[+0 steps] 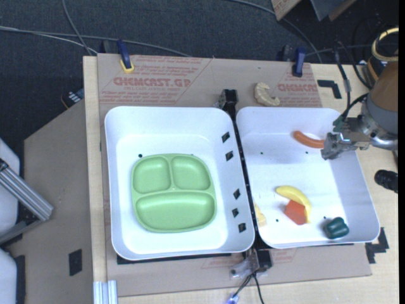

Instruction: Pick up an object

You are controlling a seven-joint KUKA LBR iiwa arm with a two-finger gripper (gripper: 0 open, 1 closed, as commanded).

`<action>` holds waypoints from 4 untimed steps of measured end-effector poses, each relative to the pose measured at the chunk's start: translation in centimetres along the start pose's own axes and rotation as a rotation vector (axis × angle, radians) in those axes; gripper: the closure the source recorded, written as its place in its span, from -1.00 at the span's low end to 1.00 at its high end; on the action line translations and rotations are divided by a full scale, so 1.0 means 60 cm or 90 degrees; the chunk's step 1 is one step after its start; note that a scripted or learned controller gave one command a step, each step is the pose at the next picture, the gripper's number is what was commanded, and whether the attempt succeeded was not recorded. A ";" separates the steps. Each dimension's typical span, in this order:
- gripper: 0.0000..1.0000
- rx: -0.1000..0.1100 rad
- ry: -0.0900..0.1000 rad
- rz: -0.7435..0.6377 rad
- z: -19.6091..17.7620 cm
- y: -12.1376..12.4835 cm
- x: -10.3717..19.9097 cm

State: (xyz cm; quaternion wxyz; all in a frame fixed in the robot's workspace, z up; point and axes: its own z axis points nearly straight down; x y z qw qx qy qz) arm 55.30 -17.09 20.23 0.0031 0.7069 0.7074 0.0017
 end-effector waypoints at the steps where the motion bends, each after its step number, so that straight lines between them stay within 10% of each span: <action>1: 1.00 0.002 0.001 0.000 -0.030 0.002 0.000; 4: 1.00 0.003 0.003 -0.004 -0.035 0.008 0.260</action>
